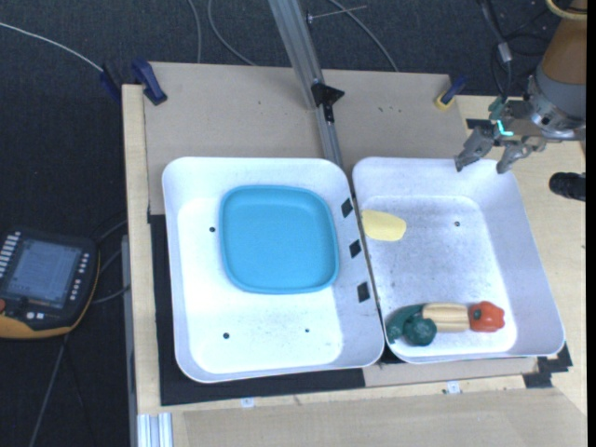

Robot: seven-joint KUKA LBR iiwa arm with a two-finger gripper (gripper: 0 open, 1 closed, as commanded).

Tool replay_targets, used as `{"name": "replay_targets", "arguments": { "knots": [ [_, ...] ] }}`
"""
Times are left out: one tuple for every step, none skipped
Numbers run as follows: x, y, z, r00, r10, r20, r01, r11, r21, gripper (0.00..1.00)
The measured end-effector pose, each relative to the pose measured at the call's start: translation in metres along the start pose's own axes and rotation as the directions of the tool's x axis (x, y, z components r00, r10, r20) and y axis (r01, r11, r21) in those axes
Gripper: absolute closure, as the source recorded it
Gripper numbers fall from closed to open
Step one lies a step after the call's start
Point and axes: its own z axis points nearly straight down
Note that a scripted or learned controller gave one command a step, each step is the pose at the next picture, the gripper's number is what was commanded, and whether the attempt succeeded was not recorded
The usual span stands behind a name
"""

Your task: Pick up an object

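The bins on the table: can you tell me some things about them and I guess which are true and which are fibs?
1. A blue plate lies in the left bin. True.
2. The yellow piece sits on the blue plate. False: it lies in the right bin, near its left wall.
3. The gripper holds the red toy. False: the toy lies in the right bin's near corner, far from the gripper.
4. The green toy is in the right bin. True.

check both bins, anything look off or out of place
Nothing stands out. The blue plate lies flat in the left bin. The yellow piece and the green, tan and red items lie in the right bin.
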Motion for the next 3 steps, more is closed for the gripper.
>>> {"name": "replay_targets", "arguments": {
  "knots": [
    [0.0, 0.0, 0.0, 1.0, 0.0, 0.0, 0.0, 1.0, 0.0, 0.0],
    [0.009, -0.002, 0.058, 1.0, 0.0, -0.001, 0.0, 1.0, 0.005, 0.0],
    [0.009, -0.008, 0.101, 1.0, 0.0, -0.001, 0.0, 1.0, 0.004, 0.0]
  ]
}}
